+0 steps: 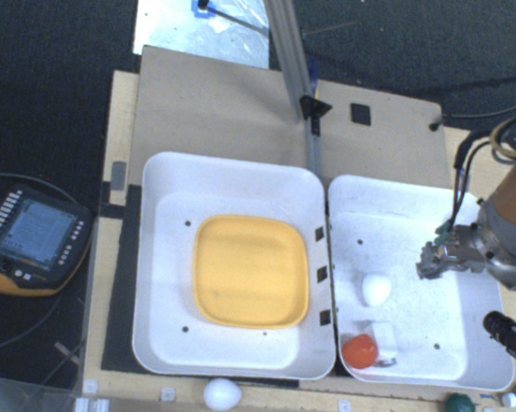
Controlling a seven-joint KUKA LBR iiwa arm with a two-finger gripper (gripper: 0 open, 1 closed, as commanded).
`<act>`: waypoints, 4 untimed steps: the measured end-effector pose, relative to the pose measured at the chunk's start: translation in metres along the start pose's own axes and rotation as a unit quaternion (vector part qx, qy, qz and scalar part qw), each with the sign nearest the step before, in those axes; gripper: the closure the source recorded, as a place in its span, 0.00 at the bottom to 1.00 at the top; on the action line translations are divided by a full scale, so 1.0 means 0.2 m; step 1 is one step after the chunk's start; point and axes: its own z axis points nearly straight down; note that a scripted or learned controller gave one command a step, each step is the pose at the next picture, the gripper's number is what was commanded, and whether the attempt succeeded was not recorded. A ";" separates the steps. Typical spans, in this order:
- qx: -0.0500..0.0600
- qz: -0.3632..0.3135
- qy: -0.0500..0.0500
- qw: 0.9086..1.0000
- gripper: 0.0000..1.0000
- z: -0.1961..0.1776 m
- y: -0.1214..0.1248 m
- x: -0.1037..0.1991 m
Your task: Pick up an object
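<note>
While the tool [435,262] hangs, grip state unclear, the white egg [376,289] lies apart, lower-left.

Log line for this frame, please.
gripper: above right bin, nothing seen held | white egg, red object: in right bin | yellow plate: left bin

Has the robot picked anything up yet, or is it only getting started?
Nothing looks picked up yet. The white egg-shaped object, the red ball and the small white block all lie in the right bin. The gripper hangs over that bin, up and to the right of the egg shape, touching none of them. Reaching an object, closing on it and lifting are all left.
</note>
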 end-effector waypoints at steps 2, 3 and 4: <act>0.000 0.000 0.000 1.000 1.00 -0.04 0.05 0.49; 0.000 0.000 0.000 1.000 1.00 -0.10 0.10 0.75; 0.000 0.000 0.000 1.000 1.00 -0.12 0.07 1.02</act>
